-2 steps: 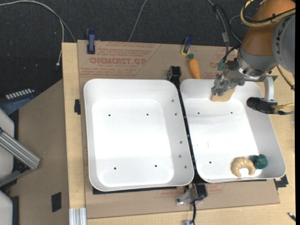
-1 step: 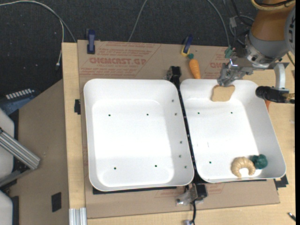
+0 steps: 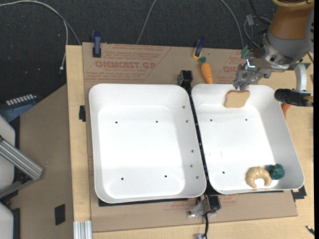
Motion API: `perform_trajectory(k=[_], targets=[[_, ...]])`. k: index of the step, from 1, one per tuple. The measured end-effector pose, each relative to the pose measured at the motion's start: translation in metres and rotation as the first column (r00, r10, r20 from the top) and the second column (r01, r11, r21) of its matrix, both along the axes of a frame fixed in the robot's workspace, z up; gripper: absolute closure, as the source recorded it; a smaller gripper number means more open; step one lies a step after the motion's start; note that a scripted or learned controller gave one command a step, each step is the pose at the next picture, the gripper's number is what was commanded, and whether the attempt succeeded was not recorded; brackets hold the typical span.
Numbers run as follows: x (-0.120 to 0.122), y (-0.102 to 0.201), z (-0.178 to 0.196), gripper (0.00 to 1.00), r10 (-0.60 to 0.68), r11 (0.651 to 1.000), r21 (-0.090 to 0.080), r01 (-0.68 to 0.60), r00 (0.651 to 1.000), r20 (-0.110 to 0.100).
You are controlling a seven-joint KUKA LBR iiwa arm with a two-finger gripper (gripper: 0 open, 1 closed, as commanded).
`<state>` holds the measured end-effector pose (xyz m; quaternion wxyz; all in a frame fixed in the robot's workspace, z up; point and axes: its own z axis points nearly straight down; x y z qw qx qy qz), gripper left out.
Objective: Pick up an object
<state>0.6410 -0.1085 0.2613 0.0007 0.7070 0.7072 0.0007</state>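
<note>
My gripper (image 3: 241,85) hangs over the far edge of the right bin (image 3: 286,133), reaching in from the upper right. A tan slice of toast (image 3: 236,99) sits directly under the fingertips, its top edge pinched between them. It faces the camera upright, against the bin's far wall. The gripper is shut on it. A pale croissant (image 3: 259,177) and a small dark green object (image 3: 275,171) lie touching in the near right corner of the same bin.
The left bin (image 3: 99,133) stands beside the right one. An orange carrot (image 3: 207,72) lies on the cardboard board behind the bins, left of the gripper. Blue clamps (image 3: 96,44) hold the board's far edge.
</note>
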Motion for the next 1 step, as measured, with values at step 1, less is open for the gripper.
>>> perform_trajectory(k=[1], targets=[[-0.0117, 0.0513, -0.0165, 1.00, 0.004, 1.000, 0.001, -0.004, 1.000, -0.003]])
